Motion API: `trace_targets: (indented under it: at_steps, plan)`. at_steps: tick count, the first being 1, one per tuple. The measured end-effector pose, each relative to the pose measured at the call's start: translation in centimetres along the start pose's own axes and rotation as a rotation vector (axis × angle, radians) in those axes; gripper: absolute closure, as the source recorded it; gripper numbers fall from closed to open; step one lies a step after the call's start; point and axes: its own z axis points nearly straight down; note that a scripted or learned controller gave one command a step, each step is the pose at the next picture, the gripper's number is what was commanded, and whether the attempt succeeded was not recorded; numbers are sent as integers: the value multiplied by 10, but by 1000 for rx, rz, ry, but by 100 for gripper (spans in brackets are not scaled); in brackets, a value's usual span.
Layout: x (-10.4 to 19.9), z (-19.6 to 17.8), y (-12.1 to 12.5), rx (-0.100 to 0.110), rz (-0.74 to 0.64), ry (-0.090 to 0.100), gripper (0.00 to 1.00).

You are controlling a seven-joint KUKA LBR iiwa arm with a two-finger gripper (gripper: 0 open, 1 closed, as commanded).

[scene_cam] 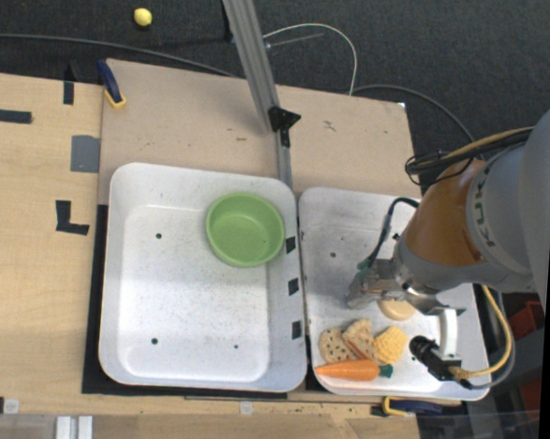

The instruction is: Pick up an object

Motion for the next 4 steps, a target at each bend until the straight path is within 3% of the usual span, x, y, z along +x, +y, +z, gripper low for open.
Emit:
trace_targets:
  at_steps: [3, 4]
  plan:
    - [13, -154, 11, -8, -2, -2, 100]
    - [74, -148, 10, -1, -6, 1, 100]
